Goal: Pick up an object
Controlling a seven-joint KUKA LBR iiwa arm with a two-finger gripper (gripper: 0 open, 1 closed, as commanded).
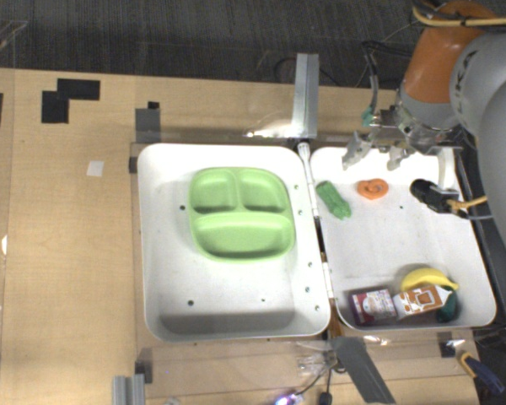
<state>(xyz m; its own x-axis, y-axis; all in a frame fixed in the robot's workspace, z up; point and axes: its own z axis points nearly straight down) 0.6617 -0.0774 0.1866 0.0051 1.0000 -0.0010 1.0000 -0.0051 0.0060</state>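
In the right bin (379,251), a small orange round piece (372,190) lies near the far wall, with a green pickle-shaped piece (332,200) to its left near the divider. My gripper (375,158) hangs above the bin's far edge, just beyond the orange piece. Its two fingers are spread apart with nothing between them. At the bin's near right corner, a yellow banana (427,278) rests against a dark-and-orange carton (395,303) and a dark green item (449,309).
The left bin (164,251) holds a light green divided plate (239,212) in its far half. A metal post (306,95) stands behind the divider between the bins. The arm's grey body and orange band (434,62) fill the upper right.
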